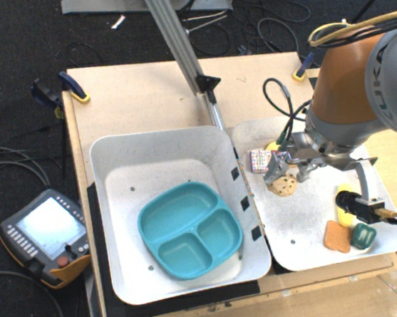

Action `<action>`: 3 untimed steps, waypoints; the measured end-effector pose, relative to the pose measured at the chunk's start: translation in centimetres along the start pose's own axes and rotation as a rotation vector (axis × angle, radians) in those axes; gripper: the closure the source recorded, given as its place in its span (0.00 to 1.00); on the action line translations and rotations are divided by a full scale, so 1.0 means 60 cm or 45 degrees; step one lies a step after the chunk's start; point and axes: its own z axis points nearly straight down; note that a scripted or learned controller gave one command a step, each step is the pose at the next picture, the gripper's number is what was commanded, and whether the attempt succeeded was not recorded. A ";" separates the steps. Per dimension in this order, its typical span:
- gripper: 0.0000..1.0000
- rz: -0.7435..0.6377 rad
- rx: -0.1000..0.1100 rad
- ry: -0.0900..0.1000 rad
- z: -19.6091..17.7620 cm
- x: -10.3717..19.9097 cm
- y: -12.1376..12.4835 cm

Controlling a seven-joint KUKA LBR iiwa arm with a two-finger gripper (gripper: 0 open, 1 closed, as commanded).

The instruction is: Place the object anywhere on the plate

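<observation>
Near edge of the right bin (303, 252): orange block (336, 236), green item (363, 236), yellow object (346, 209). Left bin (126, 271): teal three-compartment plate (190, 229). Mid right bin: cookie (283, 186) directly beneath the fingers (283, 167), whose opening cannot be told. Just beyond, a small patterned box (260, 159). Farther: bare table (141, 97)
</observation>
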 end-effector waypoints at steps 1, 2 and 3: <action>1.00 0.000 0.003 -0.001 0.015 0.096 0.019; 1.00 -0.001 0.003 0.001 0.013 0.204 0.024; 1.00 0.000 0.001 0.000 0.001 0.284 0.052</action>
